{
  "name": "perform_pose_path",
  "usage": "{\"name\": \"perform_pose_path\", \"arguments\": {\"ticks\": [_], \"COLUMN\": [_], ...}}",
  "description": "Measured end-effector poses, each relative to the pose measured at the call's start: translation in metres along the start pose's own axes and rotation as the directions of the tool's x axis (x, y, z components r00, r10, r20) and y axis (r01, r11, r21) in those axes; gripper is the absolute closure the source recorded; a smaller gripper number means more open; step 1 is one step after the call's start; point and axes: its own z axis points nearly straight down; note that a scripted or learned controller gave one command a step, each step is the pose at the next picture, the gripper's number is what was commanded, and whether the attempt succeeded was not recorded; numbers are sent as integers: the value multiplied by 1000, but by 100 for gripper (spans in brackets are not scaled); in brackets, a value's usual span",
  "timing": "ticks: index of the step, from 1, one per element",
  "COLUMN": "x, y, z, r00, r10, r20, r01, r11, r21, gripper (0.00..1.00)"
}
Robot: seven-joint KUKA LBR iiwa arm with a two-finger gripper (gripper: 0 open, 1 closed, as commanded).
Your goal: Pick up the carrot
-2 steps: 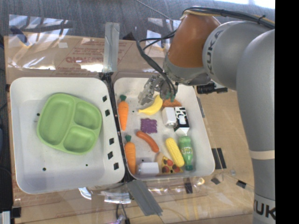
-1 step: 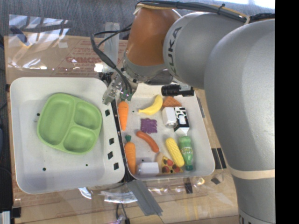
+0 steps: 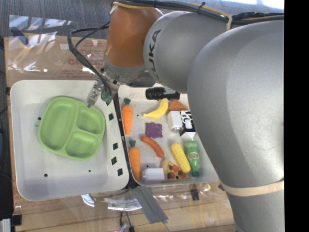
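Nearest me in the right bin (image 3: 212, 178): a white block (image 3: 153, 174), ridged corn cob (image 3: 180, 157) and green bottle (image 3: 192, 157). Behind them I see two smooth tapered carrots, one carrot (image 3: 134, 162) by the divider, the other carrot (image 3: 127, 118) farther back beside a curved banana (image 3: 158, 110). Farthest, the gripper (image 3: 98, 94) hangs over the glossy green compartment plate (image 3: 72, 127) in the left bin (image 3: 21, 144); fingers, I cannot tell.

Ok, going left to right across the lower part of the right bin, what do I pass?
Lower carrot → red chili pepper → corn cob → green bottle.
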Motion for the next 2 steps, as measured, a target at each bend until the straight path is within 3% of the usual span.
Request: {"name": "perform_pose_path", "arguments": {"ticks": [1, 2], "x": [36, 50], "y": [80, 116], "z": [-32, 15], "r00": [995, 984], "r10": [100, 180], "r20": [-1, -5], "r01": [-100, -180], "r11": [995, 984], "r21": [0, 7], "gripper": [100, 100]}}
